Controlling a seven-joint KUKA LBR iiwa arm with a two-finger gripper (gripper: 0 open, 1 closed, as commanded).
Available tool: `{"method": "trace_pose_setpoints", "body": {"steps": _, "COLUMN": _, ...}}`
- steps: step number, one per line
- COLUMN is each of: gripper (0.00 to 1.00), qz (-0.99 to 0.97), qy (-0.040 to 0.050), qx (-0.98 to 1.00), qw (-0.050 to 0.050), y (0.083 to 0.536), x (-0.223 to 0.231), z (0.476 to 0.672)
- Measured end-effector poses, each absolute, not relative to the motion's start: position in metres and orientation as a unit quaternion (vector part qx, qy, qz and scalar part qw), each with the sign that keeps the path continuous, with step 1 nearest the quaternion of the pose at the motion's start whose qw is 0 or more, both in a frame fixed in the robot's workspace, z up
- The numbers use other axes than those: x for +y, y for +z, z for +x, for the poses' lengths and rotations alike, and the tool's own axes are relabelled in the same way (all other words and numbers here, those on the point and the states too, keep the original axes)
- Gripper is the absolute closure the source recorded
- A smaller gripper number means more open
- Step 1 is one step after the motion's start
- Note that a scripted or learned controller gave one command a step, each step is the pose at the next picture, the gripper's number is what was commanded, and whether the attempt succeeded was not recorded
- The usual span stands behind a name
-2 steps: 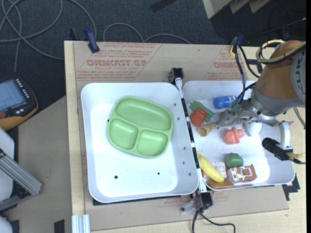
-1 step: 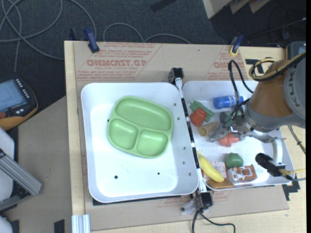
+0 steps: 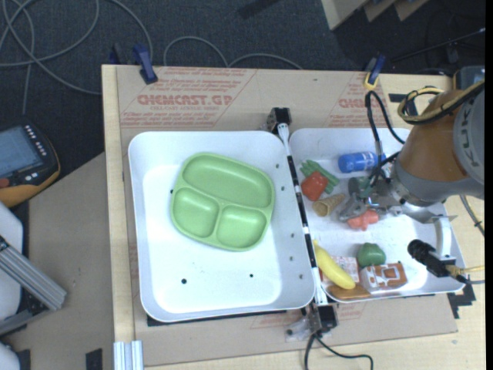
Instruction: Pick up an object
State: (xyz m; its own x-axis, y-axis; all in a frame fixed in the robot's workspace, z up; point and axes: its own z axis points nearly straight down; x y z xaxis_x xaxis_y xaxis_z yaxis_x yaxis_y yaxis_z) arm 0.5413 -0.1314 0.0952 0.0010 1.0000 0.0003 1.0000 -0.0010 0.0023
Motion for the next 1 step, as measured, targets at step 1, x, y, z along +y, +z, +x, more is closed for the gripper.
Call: {"method": "trace_pose_setpoints", "body": {"steps": 1, "gripper": 1.0, "qz": 0.707, "qy": 0.0009, "qx": 0.708, "qw": 0.001, "y": 0.1853, "x": -0.0605, "z": 0.5982}}
